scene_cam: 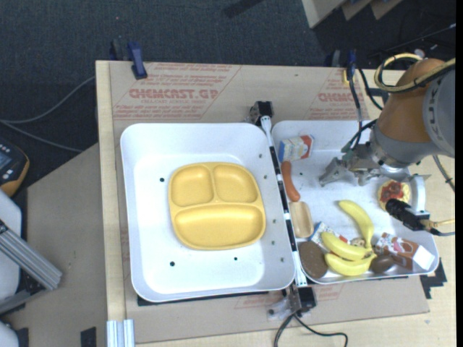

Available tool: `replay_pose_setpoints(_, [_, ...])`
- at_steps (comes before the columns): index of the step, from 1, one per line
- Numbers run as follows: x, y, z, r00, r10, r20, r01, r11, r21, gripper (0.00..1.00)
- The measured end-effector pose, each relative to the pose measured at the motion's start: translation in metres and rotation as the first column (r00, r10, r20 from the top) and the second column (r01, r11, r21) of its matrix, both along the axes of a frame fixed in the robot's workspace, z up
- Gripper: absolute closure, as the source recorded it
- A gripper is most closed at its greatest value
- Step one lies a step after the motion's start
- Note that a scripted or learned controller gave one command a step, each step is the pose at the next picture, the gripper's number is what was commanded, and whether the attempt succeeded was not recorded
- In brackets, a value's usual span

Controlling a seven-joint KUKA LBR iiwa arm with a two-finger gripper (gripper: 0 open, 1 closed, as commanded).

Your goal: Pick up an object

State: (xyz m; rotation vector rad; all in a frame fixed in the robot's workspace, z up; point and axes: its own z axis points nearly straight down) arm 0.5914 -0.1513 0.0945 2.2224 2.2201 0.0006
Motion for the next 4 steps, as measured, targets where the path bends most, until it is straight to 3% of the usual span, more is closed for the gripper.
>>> replay_pose_setpoints(1, [-0.051, -0.022, -0.011, 1.000, -0.004, -0.006, 0.004, 1.000, 0.001, 0.00])
replay_pose_setpoints(2, [-0.047, -0.020, 0.000, 1.000, 0.000, 0.001, 0.000, 1.000, 0.000, 1.00])
replay_pose_setpoints(3, [-0.057, 0.055, 0.032, 1.000, 0.008, 0.000, -0.008, 1.000, 0.004, 1.00])
replay_pose_setpoints(4, [-0.024, 0.100, 0.097, 1.000, 0.008, 0.008, -0.008, 1.000, 0.000, 1.00])
